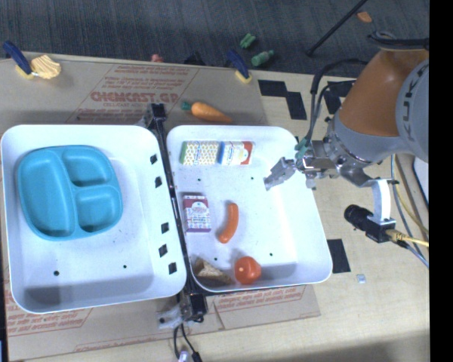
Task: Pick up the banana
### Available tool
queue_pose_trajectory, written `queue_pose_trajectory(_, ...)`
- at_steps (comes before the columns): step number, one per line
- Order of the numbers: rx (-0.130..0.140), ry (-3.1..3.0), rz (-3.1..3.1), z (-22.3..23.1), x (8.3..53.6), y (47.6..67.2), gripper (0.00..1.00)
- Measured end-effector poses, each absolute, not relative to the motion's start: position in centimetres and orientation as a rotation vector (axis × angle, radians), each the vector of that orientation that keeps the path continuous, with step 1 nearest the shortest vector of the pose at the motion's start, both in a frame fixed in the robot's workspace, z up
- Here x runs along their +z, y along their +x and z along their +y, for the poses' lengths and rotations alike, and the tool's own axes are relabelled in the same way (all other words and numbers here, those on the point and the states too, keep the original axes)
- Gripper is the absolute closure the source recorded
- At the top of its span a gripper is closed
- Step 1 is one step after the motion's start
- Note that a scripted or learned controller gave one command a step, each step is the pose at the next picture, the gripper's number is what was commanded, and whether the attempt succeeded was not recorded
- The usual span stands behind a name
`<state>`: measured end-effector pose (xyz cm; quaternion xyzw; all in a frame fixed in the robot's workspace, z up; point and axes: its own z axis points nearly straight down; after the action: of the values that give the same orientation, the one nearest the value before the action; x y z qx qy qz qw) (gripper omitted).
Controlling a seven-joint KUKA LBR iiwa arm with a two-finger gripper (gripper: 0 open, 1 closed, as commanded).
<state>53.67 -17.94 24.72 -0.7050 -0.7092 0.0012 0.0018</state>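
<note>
Banana is something we cannot pick out for sure: a pale yellow lump [45, 68] at the desk's [362, 315] far left corner may be it. The left bin [75, 296] holds a blue tray [68, 191]. The arm [381, 111] reaches over the right bin [302, 232], its end effector [281, 173] above bare floor; released or clenched, we cannot tell. Inside lie a cracker box [215, 153], a red packet [196, 213], a sausage [227, 222] and a tomato [247, 269].
</note>
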Motion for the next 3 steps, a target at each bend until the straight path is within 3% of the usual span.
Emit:
queue_pose_trajectory(1, -0.005, -2.124, -2.32, -9.1, 9.5, 56.2, 0.0)
queue_pose_trajectory(2, -0.003, -2.256, -2.184, -9.9, 9.5, 57.8, 0.0)
queue_pose_trajectory(3, -0.004, -1.771, -2.604, -9.7, 9.6, 58.5, 0.0)
